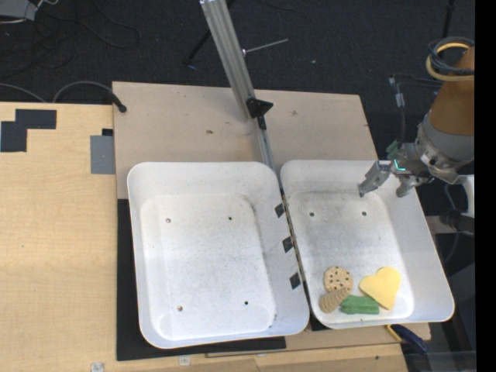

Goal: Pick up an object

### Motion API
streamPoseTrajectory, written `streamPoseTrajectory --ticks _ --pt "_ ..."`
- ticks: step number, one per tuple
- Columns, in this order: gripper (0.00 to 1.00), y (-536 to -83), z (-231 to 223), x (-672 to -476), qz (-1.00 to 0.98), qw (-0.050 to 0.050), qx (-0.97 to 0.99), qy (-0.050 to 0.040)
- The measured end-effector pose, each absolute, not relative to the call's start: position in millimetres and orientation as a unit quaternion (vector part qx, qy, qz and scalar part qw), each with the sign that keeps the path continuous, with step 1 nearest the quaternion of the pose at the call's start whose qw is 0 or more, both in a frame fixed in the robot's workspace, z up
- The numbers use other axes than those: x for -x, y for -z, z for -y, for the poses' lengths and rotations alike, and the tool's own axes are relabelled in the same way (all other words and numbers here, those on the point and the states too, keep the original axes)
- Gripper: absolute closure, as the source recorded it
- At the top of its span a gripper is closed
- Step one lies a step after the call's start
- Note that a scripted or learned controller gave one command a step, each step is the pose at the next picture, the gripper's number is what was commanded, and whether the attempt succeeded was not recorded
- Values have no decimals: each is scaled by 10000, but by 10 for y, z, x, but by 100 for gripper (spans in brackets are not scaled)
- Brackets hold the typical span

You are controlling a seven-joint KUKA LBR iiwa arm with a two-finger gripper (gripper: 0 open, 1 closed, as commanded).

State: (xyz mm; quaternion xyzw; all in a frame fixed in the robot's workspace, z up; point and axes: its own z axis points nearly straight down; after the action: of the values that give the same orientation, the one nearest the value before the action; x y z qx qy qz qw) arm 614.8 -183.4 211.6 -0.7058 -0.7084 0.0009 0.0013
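The gripper (385, 180) hung over the far right rim of the right shallow white bin (353, 231), fingers spread apart, nothing between them. Well apart from it, at that bin's near end, lay a yellow heart-shaped piece (382, 286), a round tan cookie (337, 277), a ridged tan piece (332, 300) and a green flat piece (359, 306), clustered and touching. The left shallow white bin (203, 250) sat beside it on the tabletop (186, 126).
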Motion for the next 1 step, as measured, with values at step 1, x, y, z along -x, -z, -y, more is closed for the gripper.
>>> streamPoseTrajectory --ticks 1 --pt "0 -1470 1811 -6124 7074 38 7068 -22"
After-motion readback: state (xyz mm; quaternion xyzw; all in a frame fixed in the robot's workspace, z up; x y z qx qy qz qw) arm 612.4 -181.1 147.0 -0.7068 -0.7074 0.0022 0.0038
